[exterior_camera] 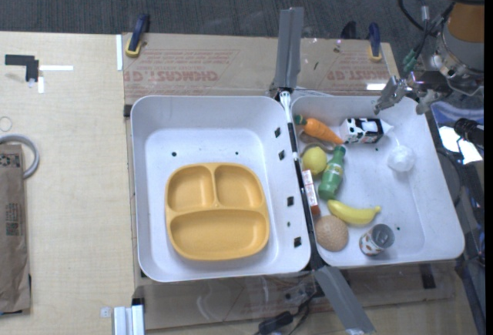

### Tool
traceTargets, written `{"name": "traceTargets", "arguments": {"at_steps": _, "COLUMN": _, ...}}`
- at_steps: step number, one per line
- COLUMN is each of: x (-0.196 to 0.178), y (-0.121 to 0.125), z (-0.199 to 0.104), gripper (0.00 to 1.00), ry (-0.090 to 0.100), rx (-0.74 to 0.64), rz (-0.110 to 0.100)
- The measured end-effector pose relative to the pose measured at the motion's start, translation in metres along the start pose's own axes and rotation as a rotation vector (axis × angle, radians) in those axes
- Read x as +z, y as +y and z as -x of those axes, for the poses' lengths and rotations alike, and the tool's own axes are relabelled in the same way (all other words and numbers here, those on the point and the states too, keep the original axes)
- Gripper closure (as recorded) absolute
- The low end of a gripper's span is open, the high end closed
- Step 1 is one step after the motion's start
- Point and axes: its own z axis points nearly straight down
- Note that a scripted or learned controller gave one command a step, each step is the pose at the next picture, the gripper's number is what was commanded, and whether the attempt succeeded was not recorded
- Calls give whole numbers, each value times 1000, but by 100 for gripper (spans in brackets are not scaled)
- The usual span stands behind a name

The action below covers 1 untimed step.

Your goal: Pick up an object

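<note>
The right bin [431,195] holds several small items: an orange carrot [322,131], a black-and-white cow toy [362,129], a lemon [313,159], a green bottle [333,172], a banana [353,211], a brown round fruit [331,233], a small can [377,239] and a pale clear lump [400,160]. My gripper [404,100] hangs over the bin's far right corner, above and right of the cow toy. Its fingers are spread open with nothing between them.
The left bin [154,172] holds a yellow divided plate [217,210]. A grey divider [290,48] rises between the bins at the back. Cardboard [200,64] lies behind them, held by blue clamps [139,33]. Cables hang at the right edge [462,133].
</note>
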Motion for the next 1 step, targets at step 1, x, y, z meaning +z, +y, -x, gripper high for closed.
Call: {"name": "traceTargets", "arguments": {"at_steps": 1, "x": 86, "y": -62, "z": -53, "gripper": 0, "ry": 0, "rx": 13, "rz": -2}}
